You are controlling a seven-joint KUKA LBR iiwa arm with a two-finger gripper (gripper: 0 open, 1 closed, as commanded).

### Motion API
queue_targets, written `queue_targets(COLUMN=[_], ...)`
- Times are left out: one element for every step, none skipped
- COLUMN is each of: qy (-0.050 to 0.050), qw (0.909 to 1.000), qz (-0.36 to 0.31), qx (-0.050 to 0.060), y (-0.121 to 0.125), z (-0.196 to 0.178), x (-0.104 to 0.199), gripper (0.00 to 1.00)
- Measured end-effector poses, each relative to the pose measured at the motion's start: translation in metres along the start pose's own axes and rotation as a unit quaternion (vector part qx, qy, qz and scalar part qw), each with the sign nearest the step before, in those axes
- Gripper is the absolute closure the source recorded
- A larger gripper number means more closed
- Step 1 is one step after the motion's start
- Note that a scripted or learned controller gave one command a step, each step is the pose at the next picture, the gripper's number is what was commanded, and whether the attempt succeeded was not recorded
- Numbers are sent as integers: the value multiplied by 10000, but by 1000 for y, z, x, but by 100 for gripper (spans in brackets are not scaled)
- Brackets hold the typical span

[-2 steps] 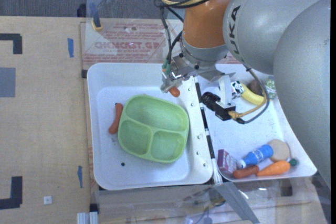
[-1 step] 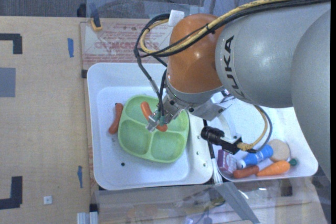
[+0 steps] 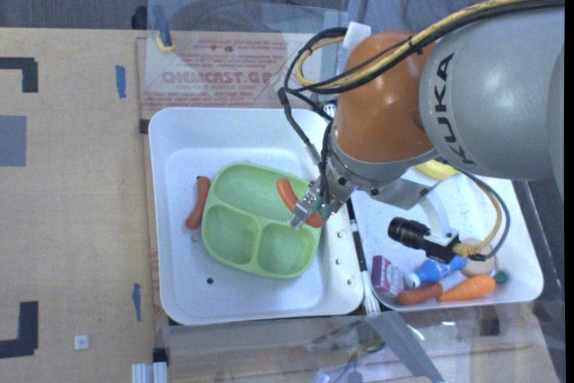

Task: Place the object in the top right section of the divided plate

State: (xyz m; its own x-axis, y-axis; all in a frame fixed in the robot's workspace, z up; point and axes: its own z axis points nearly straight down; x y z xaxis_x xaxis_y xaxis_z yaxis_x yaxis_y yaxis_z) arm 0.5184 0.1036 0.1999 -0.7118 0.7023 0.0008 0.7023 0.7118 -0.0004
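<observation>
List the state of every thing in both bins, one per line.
Green plate: right way up, flat in the left bin.
First sausage: lying inside the plate's upper section, beside the gripper.
Second sausage: lying on the bin floor, outside the plate's left rim.
Carrot: lying on its side in the right bin.
The gripper: low over the plate's right side.

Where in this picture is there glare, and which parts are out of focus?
Camera view: glare lies on the clear plastic sheet at the top; the big grey arm, near the lens, looks slightly soft; the green plate is in focus.
</observation>
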Motion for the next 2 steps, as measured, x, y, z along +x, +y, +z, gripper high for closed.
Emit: queue_targets(qy=[-16,-4], qw=[9989,9969], qz=[-478,-792], qx=[-15,-5], y=[-13,-2], z=[-90,-47], x=[-17,53], gripper=[100,100])
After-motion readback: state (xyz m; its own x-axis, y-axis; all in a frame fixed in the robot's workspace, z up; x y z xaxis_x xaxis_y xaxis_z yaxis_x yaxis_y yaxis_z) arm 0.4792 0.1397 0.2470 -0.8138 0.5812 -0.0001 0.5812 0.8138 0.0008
